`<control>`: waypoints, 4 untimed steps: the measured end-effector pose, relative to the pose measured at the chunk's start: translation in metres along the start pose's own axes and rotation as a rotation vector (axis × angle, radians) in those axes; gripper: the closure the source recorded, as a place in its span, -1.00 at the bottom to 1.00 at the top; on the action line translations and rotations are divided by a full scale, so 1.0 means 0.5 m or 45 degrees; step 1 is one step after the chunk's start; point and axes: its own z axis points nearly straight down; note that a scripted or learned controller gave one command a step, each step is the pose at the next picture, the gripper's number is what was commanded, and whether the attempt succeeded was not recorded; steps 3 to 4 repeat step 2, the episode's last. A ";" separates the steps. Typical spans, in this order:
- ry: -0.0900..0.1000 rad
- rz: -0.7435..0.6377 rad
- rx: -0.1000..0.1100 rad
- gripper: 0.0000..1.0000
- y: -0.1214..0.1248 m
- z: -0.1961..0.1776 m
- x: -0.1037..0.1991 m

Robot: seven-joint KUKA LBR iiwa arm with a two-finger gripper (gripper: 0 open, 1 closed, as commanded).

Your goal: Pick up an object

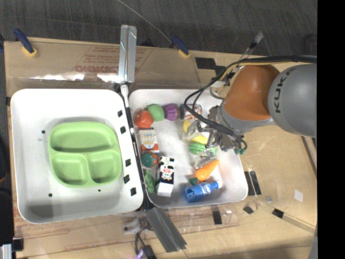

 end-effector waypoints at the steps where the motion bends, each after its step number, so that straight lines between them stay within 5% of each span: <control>1: 0.003 0.183 -0.001 -1.00 0.029 0.001 -0.014; 4: -0.004 0.123 0.002 -1.00 -0.005 -0.002 -0.034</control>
